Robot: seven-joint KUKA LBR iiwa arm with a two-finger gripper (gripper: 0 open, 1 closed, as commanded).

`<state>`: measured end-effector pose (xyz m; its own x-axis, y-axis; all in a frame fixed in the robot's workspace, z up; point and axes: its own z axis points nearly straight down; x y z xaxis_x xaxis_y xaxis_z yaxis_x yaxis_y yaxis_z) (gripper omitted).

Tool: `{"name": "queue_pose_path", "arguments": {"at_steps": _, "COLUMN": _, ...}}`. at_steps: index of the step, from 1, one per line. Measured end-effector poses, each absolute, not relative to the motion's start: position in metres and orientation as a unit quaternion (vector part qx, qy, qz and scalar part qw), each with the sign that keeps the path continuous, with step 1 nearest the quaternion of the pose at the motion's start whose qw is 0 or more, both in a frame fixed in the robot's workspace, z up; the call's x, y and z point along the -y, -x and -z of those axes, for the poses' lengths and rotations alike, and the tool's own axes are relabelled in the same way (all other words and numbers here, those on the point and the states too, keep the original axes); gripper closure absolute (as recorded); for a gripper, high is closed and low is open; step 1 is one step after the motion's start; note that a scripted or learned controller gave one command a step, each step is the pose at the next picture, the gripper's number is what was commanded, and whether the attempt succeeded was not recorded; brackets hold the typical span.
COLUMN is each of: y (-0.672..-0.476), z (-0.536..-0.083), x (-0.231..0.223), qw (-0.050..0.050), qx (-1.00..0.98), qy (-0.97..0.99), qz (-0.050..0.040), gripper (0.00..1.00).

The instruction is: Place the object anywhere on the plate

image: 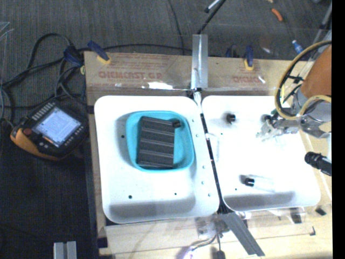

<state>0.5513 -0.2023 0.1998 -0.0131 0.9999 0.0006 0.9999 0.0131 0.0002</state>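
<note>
Bench bore 2 bins (161, 209); gripper (268, 127) held nothing, finger spread indiscernible; block (156, 142) on plate (186, 144), well left.

Bright overhead light; white bins (161, 209) glaring; image soft.

at the far left of the frame we've got a teach pendant (49, 131) on the dark floor, screen lit, black cables (40, 53) looping above it. top edge of the bench has two blue clamps (98, 51) on a cardboard strip (140, 72).
</note>
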Motion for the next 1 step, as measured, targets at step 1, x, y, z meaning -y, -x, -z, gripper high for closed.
{"name": "queue_pose_path", "arguments": {"at_steps": 1, "y": -0.5513, "z": -0.1998, "x": 0.2025, "qw": 0.000, "qx": 0.712, "qy": 0.702, "qz": 0.0001, "gripper": 0.00}}
